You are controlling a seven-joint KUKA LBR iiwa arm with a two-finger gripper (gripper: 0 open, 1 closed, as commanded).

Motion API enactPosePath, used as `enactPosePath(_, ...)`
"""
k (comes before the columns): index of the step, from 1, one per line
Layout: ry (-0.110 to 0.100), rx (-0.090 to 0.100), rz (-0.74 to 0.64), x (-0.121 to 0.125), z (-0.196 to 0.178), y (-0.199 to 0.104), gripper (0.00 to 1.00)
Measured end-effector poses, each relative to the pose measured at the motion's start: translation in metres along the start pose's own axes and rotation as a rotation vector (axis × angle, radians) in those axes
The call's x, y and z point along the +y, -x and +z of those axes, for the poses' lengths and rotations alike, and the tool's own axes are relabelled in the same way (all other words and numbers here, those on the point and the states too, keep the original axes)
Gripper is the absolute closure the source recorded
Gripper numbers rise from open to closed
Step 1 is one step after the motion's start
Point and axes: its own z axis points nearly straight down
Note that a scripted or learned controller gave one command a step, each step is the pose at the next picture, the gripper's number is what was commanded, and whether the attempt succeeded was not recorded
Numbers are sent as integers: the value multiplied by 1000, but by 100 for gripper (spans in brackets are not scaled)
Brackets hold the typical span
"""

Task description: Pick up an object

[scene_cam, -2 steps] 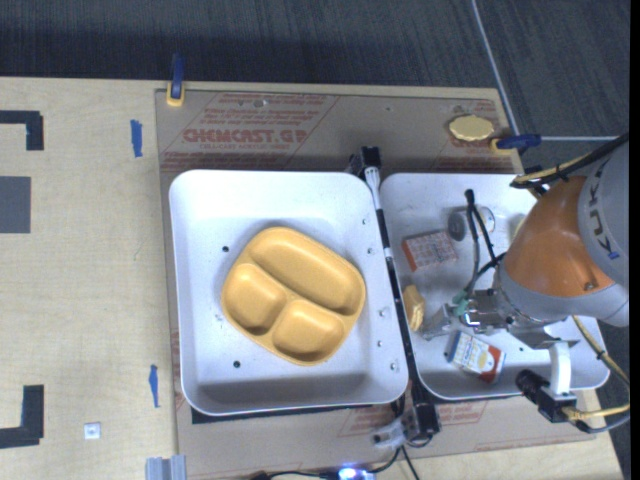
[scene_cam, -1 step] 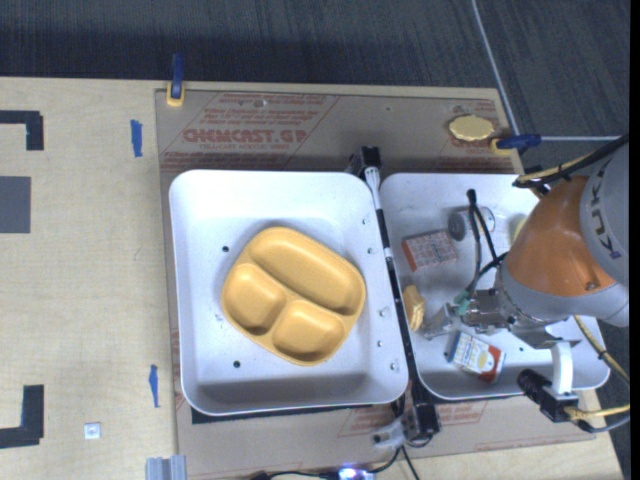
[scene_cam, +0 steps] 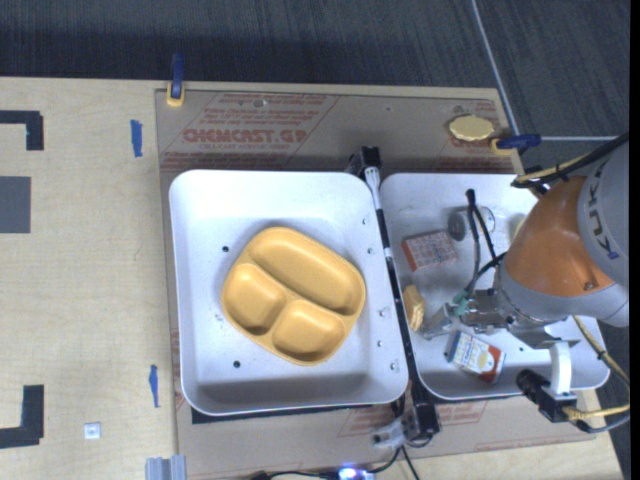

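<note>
My gripper [scene_cam: 462,313] hangs low in the right bin [scene_cam: 440,383], near its left side. Just below it a small white carton with a red end [scene_cam: 474,355] lies tilted on the bin floor. Left of the gripper, against the bin's left wall, sits a small yellow piece [scene_cam: 415,315]. A red-and-white packet [scene_cam: 431,251] lies further back, with a grey round object [scene_cam: 458,226] beside it. I see nothing held in the gripper.
The left bin [scene_cam: 190,268] holds a large yellow three-lobed tray [scene_cam: 292,294]. The arm's orange band [scene_cam: 552,250] covers the right bin's right half. Black cables [scene_cam: 478,230] loop above the gripper. A tan disc [scene_cam: 471,128] lies on the cardboard behind the bins.
</note>
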Motion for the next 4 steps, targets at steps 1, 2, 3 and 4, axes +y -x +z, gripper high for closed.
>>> enactPosePath(1,0,0,0,0,0,-1,0)
enactPosePath(2,0,1,-1,0,0,-1,0)
enactPosePath(3,1,0,0,0,0,-1,0)
enactPosePath(4,0,2,-3,0,0,1,0)
